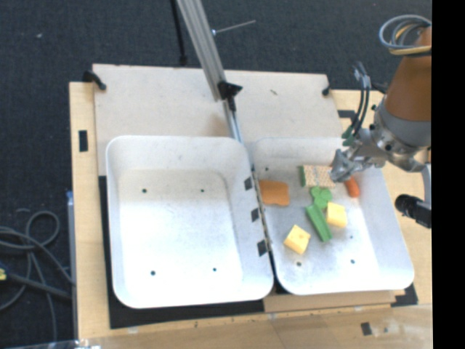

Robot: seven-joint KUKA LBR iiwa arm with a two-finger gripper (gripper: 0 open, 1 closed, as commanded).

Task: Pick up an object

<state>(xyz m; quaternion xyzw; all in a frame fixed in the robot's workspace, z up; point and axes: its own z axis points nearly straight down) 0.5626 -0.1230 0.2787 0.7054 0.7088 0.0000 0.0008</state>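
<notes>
The end effector (343,167) hangs over the right bin (378,267), above a tan speckled block (317,175) lying near green pieces (318,218), though whether it's spread I can't tell.

A dark grey carpeted floor (87,27) surrounds the light wooden tabletop (163,97). A slanted silver aluminium extrusion post (202,38) rises from the tabletop's rear centre, fixed by a black bracket (229,91). Loose dark cables (29,249) lie coiled on the floor at the left. Lighting is even, with soft shadows.
</notes>
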